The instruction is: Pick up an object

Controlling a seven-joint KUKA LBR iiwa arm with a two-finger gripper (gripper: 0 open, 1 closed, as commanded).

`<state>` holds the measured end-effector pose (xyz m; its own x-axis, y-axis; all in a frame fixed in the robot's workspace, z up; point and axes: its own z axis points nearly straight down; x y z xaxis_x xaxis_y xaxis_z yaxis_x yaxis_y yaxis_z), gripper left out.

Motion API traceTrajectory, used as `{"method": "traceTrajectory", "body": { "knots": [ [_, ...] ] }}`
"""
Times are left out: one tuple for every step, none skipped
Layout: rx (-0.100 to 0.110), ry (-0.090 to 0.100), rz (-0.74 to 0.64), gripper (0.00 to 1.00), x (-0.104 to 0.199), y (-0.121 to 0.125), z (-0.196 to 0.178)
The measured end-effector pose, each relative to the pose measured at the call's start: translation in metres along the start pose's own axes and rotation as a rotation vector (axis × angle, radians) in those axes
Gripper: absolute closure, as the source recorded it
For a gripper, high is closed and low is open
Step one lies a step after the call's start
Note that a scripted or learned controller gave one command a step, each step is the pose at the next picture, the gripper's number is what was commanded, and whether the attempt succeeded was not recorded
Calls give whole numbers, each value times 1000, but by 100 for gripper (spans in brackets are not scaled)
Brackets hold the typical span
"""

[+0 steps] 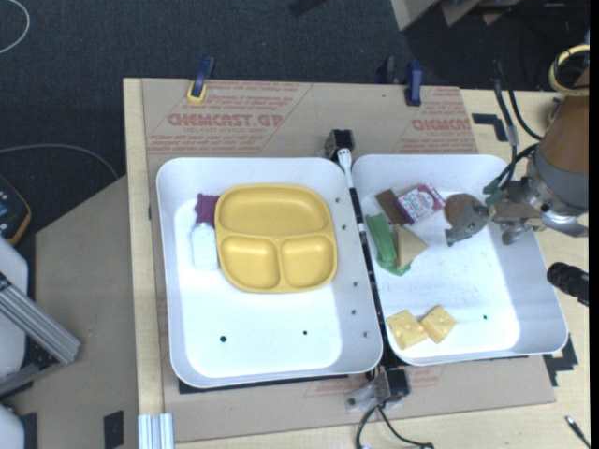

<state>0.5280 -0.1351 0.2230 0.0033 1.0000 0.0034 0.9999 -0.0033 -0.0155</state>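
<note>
Nearest the camera, at the front of the right bin (524, 330), two pale yellow blocks (421, 326) lie touching one another, side by side. Further back in that bin a green strip (382, 241) runs front to back beside a tan wedge (410, 247), with a maroon-and-white packet (420, 201) behind them near the far wall. The tool (465, 221) hangs over the middle of the bin, reaching in from the right; how far it is open cannot be told, and nothing can be seen in its hold. The wedge and strip lie just to its left and slightly toward the front, so they look like the closest pick; the strip's long axis runs along the bin divider. In the left bin (253, 344) sits a yellow three-compartment tray (276, 237), with a white bottle (202, 247) and something purple (206, 207) tucked against its left edge.
</note>
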Motion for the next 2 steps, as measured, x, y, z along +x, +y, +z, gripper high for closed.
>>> {"method": "traceTrajectory", "body": {
  "knots": [
    [-14, -2, -3, 0, 0, 3, -7],
    [-9, -1, -3, 0, -2, 8, 55]
  ]
}}
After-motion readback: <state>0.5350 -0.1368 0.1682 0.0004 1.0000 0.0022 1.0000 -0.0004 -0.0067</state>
